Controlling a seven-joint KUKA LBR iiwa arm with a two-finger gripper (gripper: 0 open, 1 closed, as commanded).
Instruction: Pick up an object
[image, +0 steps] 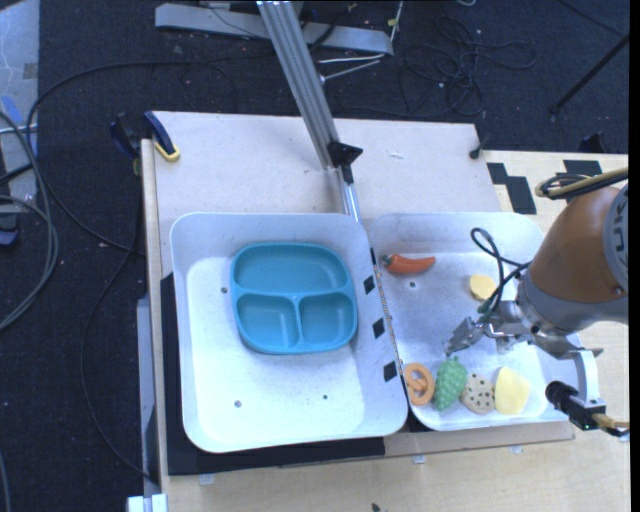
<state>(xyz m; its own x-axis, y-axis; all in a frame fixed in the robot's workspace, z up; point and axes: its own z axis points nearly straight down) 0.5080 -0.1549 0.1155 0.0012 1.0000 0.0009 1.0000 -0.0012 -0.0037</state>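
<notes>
In the right bin lie several toy foods: an orange carrot at the back left, a yellow piece at the back right, and along the front edge a pretzel, a green piece, a brown cookie and a pale yellow piece. My gripper hangs over the middle of this bin, just above and behind the green piece, pointing left. Its fingers look open, with nothing between them.
The left bin bears a blue divided tray. A slanted metal pole rises from the bench behind the bins. Cables lie on the dark floor beyond. The arm's orange band overhangs the right bin's right side.
</notes>
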